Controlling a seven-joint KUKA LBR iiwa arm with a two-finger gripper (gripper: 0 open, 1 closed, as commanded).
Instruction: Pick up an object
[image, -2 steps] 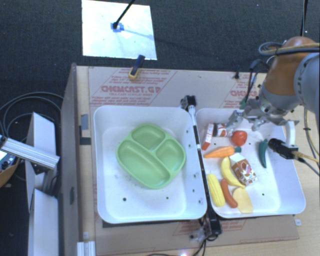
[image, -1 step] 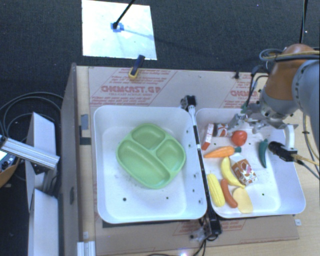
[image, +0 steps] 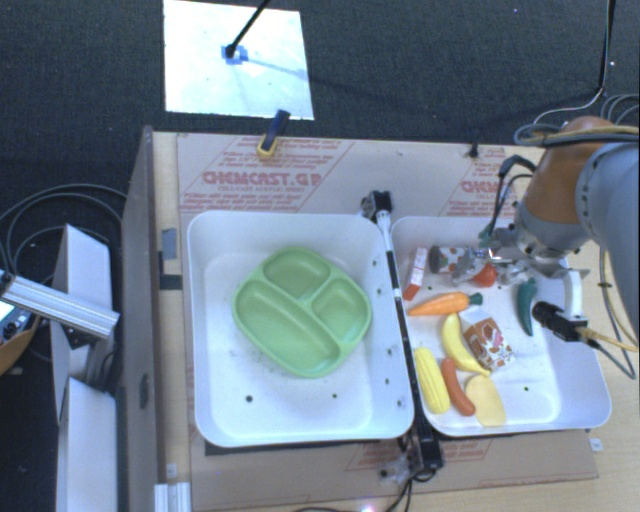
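Two shallow white bins sit side by side on the bench. A green divided plate (image: 302, 311) lies in the left bin (image: 215, 400), tilted a little. The right bin (image: 585, 400) holds toy food: a carrot (image: 440, 304), a banana (image: 456, 340) just below it, a corn cob (image: 431, 379), a sausage (image: 458, 387) touching the corn's right side, a pale yellow piece (image: 486, 400) at the near edge, a small printed carton (image: 488, 343) beside the banana, a green pepper (image: 526, 304) toward the right, and a red-and-white packet (image: 416, 268) near the divider. The gripper (image: 487, 263) is low over the far part of the right bin, above a small red item (image: 484, 276); I cannot tell how its jaws stand or whether anything is held.
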